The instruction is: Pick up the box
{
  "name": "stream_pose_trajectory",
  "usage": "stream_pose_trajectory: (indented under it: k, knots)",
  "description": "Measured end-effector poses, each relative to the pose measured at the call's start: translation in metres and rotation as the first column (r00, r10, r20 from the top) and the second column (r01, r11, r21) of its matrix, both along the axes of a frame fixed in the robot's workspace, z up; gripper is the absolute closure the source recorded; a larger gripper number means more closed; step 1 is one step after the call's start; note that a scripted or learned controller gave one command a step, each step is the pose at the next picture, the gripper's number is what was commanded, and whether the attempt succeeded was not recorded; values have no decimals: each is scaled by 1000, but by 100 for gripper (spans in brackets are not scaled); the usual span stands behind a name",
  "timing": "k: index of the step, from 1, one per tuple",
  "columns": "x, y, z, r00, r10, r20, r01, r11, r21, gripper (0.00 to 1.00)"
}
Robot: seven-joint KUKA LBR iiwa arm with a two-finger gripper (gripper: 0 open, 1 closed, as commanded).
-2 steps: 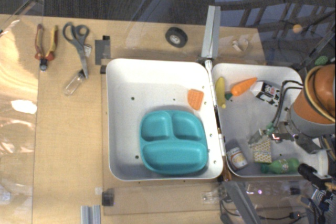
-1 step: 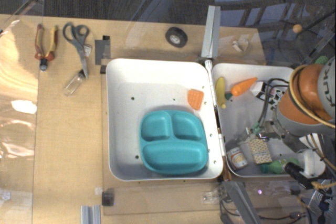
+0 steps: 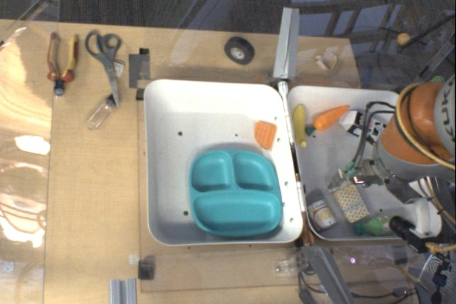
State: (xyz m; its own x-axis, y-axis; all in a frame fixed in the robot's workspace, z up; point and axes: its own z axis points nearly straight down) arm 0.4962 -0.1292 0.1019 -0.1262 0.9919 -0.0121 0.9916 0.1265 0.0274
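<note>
Reaching for the box [image 3: 350,201] near the right bin's [image 3: 317,153] front edge.
I can't tell my claw's [image 3: 356,178] state; the crowding can [image 3: 320,216] could spoil my grab.

Wooden bench [image 3: 85,224] bears two white bins [image 3: 162,153] (plus scissors [image 3: 105,57], pliers [image 3: 61,62]).

I have one fixed camera above the bench [image 3: 85,224], looking down at a slant, so the bench's far edge and a strip of dark floor beyond it run across the top of my picture. It sits far enough back to take in both white bins side by side, the left bin [image 3: 164,153] whole near the centre and the right bin [image 3: 313,153] running out at the right side. The arm [image 3: 427,128] comes in from the right, over the right bin.
</note>
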Motion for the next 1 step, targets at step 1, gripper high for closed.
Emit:
stream_pose_trajectory:
  k: [1]
  knots:
    - [-7,28,103,994,-104,-22,104,995,8,100]
